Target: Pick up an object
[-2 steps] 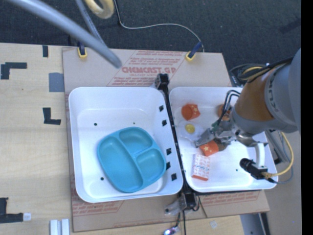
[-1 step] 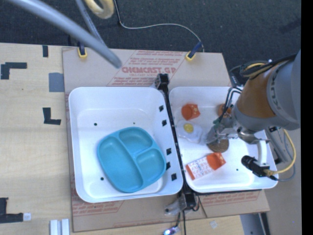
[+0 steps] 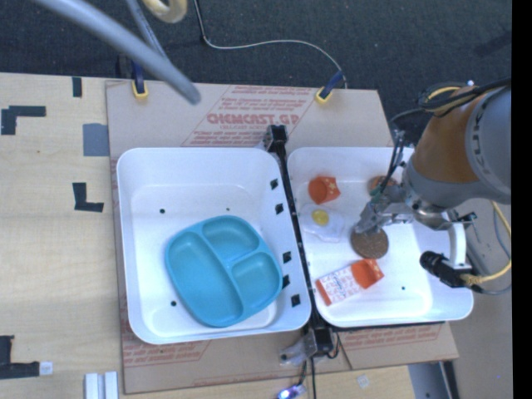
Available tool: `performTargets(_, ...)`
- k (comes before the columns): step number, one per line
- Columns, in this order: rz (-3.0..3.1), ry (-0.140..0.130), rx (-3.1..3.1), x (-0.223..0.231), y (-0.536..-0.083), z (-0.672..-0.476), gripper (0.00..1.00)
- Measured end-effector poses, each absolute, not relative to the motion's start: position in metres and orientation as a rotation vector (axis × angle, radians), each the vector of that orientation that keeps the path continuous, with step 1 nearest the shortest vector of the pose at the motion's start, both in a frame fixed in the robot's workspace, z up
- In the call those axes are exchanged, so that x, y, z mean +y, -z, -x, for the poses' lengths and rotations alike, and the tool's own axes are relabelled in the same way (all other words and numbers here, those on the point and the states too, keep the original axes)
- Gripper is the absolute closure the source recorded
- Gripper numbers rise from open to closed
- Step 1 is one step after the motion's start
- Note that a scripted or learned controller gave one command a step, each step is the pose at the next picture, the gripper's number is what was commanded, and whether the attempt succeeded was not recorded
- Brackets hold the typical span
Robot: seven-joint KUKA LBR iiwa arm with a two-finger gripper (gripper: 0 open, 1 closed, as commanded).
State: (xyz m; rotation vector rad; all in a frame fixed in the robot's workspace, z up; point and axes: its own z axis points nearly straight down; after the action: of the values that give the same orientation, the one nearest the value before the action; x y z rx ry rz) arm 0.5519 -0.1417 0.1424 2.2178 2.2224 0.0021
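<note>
Cardboard sheeting (image 3: pixel 249 119) is seen under two shallow white bins set side by side. The left bin (image 3: pixel 141 173) is taken up by a blue divided plate (image 3: pixel 223 268) lying near its front. The right bin (image 3: pixel 440 306) is entered from the right by the grey arm with its orange band (image 3: pixel 445 144), the largest thing on that side. In this bin a red-and-white carton (image 3: pixel 349 279) lies near the front wall, its long axis slanted from lower left to upper right. An orange block (image 3: pixel 324 189) sits toward the back, and a small yellow piece (image 3: pixel 320 218) lies just in front of it. The gripper (image 3: pixel 370 223) is lowered over a round brown disc (image 3: pixel 370 243), which lies directly beneath and slightly to the front of it, apparently touching. Whether the pincer is parted or closed cannot be told from this angle. The disc is judged the likeliest target, since the carton lies just beyond it toward the front-left, and the orange block is further off to the left.
</note>
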Motion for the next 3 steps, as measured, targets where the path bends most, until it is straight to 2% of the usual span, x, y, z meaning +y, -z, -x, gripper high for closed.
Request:
performTargets(1, -2.216, -0.004, 2.220, -0.142, -0.206, -0.555, 1.00)
performTargets(2, -2.221, 0.001, 2.223, -0.141, -0.202, -0.555, 1.00)
performTargets(3, -2.216, 0.000, 2.229, -0.092, -0.196, -0.557, 1.00)
